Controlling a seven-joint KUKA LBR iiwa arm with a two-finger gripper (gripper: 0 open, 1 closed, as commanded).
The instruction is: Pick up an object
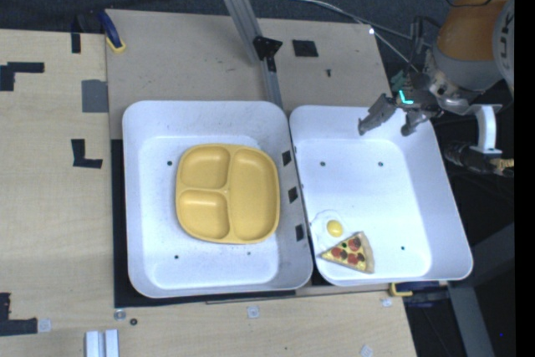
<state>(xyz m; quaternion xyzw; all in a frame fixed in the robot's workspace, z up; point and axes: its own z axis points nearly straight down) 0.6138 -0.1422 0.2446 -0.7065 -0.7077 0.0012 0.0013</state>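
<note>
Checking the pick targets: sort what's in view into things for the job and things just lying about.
For the job:
gripper, open, above the right bin's far edge
pizza slice, right bin
fried egg, right bin
yellow tray, left bin

Lying about:
blue clamp on the bench
cables

One fixed camera looks down from above the worktop at a slant, far enough back to take in the left bin and the right bin whole (side by side, mid-frame). The arm enters from the right edge, with dark floor along the top.
</note>
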